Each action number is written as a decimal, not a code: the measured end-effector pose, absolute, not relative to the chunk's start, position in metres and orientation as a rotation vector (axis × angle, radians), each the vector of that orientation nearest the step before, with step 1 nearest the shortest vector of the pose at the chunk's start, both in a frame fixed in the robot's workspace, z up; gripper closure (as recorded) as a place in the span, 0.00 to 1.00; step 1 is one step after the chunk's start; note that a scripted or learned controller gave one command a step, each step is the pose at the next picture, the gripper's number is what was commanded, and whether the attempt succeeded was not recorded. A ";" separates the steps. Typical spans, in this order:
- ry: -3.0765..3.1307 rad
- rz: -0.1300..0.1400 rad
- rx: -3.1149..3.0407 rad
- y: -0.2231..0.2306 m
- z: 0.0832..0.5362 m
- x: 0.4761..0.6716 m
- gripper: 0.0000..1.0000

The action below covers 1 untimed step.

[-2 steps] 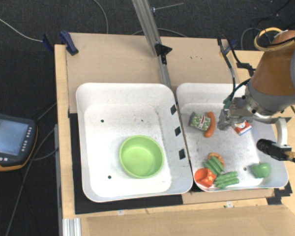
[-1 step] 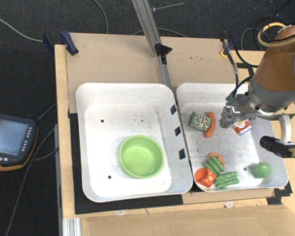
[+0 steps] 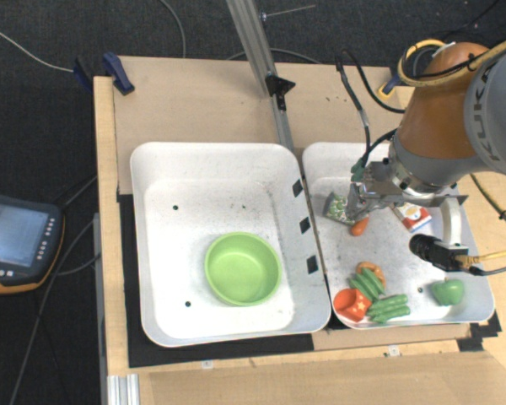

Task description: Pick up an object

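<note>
My gripper (image 3: 357,202) hangs low over the back left of the right bin (image 3: 401,247). Its tip is right beside a small green-and-grey object (image 3: 336,207), touching or nearly touching it. A small orange piece (image 3: 359,225) lies just below the tip. Nothing can be seen held. The grey and orange arm hides the bin's back right part.
A red-and-white item (image 3: 416,218) lies under the wrist. At the right bin's front are a red-orange piece (image 3: 348,304), green beans (image 3: 389,308), an orange-and-green vegetable (image 3: 369,278) and a green pepper (image 3: 447,292). The left bin (image 3: 164,184) holds a green bowl (image 3: 242,267).
</note>
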<state>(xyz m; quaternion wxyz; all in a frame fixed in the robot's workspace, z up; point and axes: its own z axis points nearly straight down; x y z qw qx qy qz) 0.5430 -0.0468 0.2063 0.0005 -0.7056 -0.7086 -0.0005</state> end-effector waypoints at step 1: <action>-2.227 -0.002 -2.214 0.015 0.208 0.546 1.00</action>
